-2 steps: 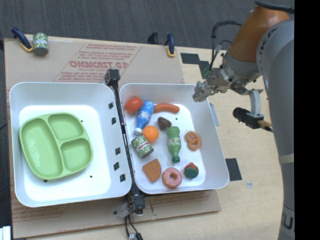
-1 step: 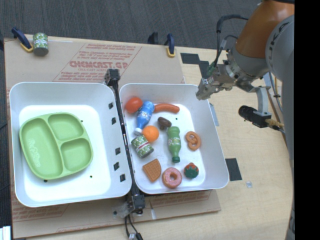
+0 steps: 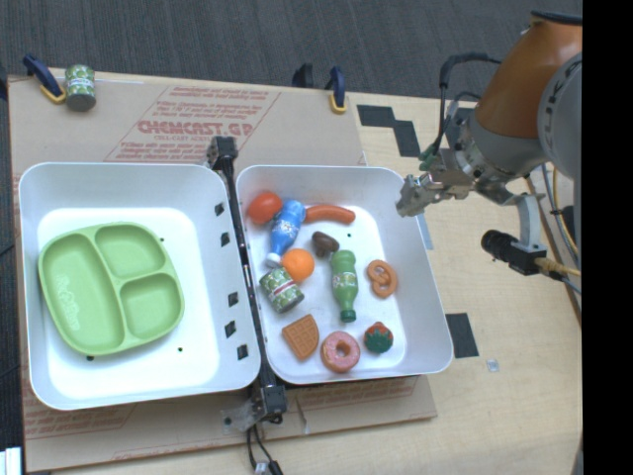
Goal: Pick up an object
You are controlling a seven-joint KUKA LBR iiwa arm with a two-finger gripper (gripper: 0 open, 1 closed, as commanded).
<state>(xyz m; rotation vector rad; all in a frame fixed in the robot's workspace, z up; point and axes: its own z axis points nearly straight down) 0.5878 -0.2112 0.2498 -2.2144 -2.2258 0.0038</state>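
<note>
**Arm Waits at Edge of a Bin Holding Ten Toy Foods**

A grey robot arm with an orange band reaches in from the right, its gripper poised over the upper right rim of the right bin; whether it is open or closed cannot be told from this angle, and nothing is seen in its grasp. Two white bins sit side by side on the bench. The left bin holds one green divided plate. The right bin holds ten toy foods: one tomato, one blue bottle, one sausage, one brown piece, one orange, one can, one green bottle, one pretzel, one waffle, one pink doughnut and, beside it, one strawberry — eleven in all on recount. A second can stands at the board's far left corner.
</note>
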